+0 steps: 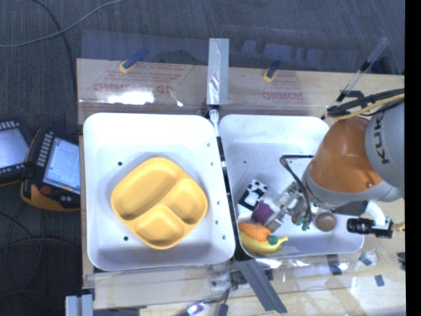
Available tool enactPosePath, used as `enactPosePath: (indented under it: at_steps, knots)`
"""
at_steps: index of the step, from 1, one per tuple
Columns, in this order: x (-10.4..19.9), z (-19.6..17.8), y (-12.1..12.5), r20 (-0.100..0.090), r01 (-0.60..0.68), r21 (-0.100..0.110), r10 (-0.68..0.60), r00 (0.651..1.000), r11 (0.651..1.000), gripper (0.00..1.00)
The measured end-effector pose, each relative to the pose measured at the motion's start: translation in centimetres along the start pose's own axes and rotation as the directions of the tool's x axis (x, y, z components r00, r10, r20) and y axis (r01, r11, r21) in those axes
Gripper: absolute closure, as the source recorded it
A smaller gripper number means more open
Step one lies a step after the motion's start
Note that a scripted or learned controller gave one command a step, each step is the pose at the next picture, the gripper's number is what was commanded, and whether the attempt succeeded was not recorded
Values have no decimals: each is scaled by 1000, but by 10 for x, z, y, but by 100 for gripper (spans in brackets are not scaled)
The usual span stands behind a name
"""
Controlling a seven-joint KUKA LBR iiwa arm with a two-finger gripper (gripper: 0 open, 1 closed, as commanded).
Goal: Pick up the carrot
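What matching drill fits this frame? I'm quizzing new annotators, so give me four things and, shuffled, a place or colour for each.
Things:
1. carrot
2. banana
3. divided plate
4. purple item

Descriptions:
A. yellow, in the left bin
B. orange, near the right bin's front wall
C. by the claw, above the carrot
D. yellow, just in front of the carrot

Pairs: 1-B, 2-D, 3-A, 4-C
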State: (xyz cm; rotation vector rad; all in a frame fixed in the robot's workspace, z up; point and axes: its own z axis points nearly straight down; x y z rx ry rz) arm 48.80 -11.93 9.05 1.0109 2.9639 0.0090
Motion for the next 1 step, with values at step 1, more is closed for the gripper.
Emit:
enactPosePath:
  at_steps: [1]
  knots:
    - [7, 0, 10, 9, -190, 2, 190, 982, 982, 0]
